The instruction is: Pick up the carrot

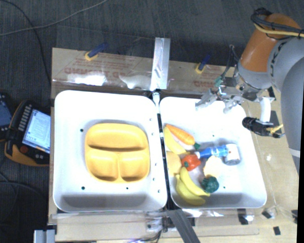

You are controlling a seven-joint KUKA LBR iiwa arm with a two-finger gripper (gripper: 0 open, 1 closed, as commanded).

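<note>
The carrot point(180, 134) is orange and lies slantwise in the right bin point(251, 164), near its left wall, resting against other toy foods. My gripper point(218, 100) hangs over the bin's far edge, up and to the right of the carrot and well apart from it. Its two fingers are spread open with nothing between them.
Beside the carrot lie a yellow banana point(189, 189), a red tomato point(191, 161), a green broccoli piece point(209, 184), a blue-and-white bottle point(219, 151) and a pale slice point(212, 167). The left bin point(71, 114) holds a yellow divided tray point(117, 151). A handheld pendant point(29, 135) sits far left.
</note>
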